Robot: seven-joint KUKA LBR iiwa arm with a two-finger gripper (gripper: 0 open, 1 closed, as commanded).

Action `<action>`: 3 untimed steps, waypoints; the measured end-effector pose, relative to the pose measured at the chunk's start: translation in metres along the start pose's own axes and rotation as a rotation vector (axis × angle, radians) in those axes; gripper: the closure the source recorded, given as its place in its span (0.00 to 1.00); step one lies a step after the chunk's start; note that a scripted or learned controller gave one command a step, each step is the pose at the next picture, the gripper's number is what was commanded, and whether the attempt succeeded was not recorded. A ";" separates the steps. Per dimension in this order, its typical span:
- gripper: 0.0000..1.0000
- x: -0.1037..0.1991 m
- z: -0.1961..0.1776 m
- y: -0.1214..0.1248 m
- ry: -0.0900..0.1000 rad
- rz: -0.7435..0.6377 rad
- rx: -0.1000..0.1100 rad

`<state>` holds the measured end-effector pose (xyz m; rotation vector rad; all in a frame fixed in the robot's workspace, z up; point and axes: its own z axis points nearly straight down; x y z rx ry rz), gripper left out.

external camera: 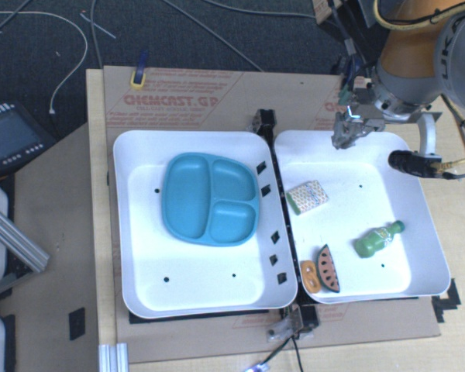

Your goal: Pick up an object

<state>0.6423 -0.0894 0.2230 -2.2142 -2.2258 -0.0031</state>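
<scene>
In the right bin (418, 231) lie three objects: a small pale green-white box (307, 197) near its left side, a green bottle (375, 239) toward the right, and a watermelon-slice toy (326, 268) with an orange piece (309, 277) at the front left corner. My gripper (346, 136) hangs over the bin's far edge, well behind the box, with nothing seen in it.
The left bin (139, 270) holds a blue divided plate (210, 198). Black clips (263, 120) run along the seam between the bins. A black cable connector (409, 162) reaches over the right bin's far right rim. Cardboard (186, 91) lies behind the bins.
</scene>
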 end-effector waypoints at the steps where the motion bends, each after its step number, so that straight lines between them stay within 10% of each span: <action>1: 1.00 0.062 0.005 0.000 0.000 -0.001 0.002; 3: 1.00 0.159 0.012 -0.013 -0.001 0.001 0.003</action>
